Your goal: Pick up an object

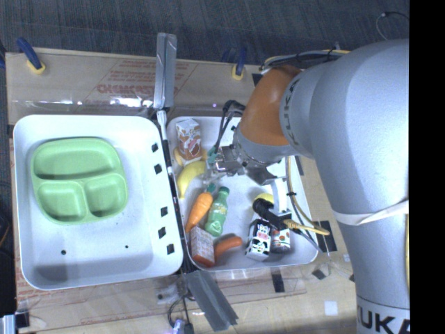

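a robotics lab bench is showing here: two white bins (90, 270) are sitting side by side on a cardboard-covered board (104, 75), blue clamps (31, 56) are gripping that board's far edge, and a large grey industrial arm (354, 138) is reaching over the board's right half.

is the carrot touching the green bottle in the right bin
Touching. The camera view shows the carrot lying against the left side of the green bottle, with no white bin floor visible between them.
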Controlling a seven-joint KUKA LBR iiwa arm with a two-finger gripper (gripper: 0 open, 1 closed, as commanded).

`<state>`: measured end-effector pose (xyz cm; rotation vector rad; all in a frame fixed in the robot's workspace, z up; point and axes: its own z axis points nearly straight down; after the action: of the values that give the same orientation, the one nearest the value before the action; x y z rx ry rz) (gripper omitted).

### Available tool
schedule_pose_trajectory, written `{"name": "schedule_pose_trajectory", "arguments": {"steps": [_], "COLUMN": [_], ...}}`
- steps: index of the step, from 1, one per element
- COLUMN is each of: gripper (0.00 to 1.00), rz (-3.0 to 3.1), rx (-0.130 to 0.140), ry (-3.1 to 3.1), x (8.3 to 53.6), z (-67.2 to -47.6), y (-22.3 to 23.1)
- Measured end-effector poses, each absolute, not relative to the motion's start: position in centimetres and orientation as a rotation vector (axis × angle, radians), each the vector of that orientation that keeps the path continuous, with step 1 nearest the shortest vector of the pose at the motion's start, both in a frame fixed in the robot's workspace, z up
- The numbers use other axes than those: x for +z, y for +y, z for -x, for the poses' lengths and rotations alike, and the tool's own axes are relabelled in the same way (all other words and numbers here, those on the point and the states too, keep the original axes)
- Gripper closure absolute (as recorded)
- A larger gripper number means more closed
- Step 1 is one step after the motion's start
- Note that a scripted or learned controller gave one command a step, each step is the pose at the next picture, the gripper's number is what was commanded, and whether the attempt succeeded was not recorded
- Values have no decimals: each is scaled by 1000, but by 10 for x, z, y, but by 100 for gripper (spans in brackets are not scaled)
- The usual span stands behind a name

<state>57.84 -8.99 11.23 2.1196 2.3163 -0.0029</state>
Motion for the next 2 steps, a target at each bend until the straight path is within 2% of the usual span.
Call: {"name": "schedule_pose_trajectory", "arguments": {"steps": [1, 2], "gripper": [0, 0], "rz": [-2119, -2023], "rx": [-3, -2], "ry": [2317, 2407], "x": [112, 92], "z": [-578, -543], "y": [-90, -127]}}
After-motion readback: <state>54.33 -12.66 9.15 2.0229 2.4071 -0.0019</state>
